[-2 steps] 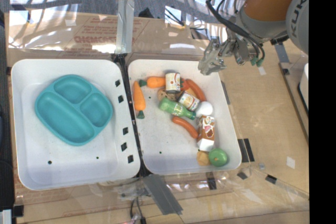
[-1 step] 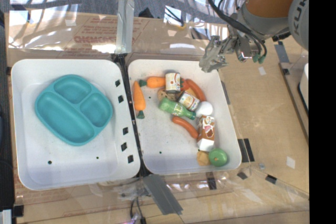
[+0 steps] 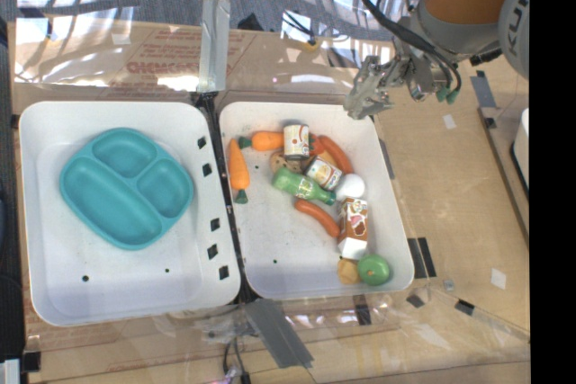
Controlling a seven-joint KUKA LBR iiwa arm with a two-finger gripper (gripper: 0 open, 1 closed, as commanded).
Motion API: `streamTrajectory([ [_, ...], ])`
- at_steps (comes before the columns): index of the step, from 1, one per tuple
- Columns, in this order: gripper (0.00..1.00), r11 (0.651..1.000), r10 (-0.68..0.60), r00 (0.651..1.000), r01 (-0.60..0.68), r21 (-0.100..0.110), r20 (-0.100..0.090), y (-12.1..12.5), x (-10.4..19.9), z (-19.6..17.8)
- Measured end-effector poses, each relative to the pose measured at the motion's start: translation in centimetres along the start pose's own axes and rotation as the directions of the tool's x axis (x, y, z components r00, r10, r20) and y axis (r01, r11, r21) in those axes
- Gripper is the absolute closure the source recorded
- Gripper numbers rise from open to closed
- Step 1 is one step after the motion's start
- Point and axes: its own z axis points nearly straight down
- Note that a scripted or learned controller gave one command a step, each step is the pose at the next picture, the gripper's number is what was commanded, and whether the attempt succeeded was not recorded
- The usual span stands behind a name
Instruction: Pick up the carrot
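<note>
Fingers (image 3: pixel 364 99) first: ours hang just past the far right corner of the right bin (image 3: pixel 270 276), above its rim, and we cannot tell from this slant whether they are parted or closed; nothing shows between them.

We take the right bin as our landmark and go from its near edge outward. At its near right corner we see a green apple (image 3: pixel 375 269) touching a small tan piece (image 3: pixel 347 270). Just beyond those stands a small carton (image 3: pixel 355 227) with a white egg (image 3: pixel 351 186) at its far end. Left of the carton lies a red sausage (image 3: pixel 317 215), and beyond that a green bottle (image 3: pixel 301 186) lies on its side. Two small cans (image 3: pixel 322 170) and (image 3: pixel 296 140) sit farther back, with another orange-red piece (image 3: pixel 331 152) beside them.

We find the carrot (image 3: pixel 238 168) along the bin's left wall, lying lengthwise, well apart from our fingers. A rounder orange item (image 3: pixel 266 140) lies near its far end.

Left of the bin, the other bin (image 3: pixel 40 279) holds a teal divided plate (image 3: pixel 126 186). Both rest on the worktop (image 3: pixel 450 202).
</note>
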Motion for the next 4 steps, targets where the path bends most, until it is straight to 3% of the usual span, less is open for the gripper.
streamTrajectory([
  [1, 1.0, 0.988, -0.156, 0.988, 0.156, -0.006, -0.006, -0.3, 0.7, -6.6],
  [2, 1.0, 0.964, -0.266, 0.964, 0.266, -0.009, -0.008, -1.8, 1.1, -7.6],
  [3, 1.0, 0.864, -0.504, 0.864, 0.504, -0.009, -0.003, -1.8, -1.4, -10.9],
  [4, 1.0, 0.741, -0.671, 0.741, 0.671, -0.011, -0.002, -1.7, -1.4, -11.7],
])
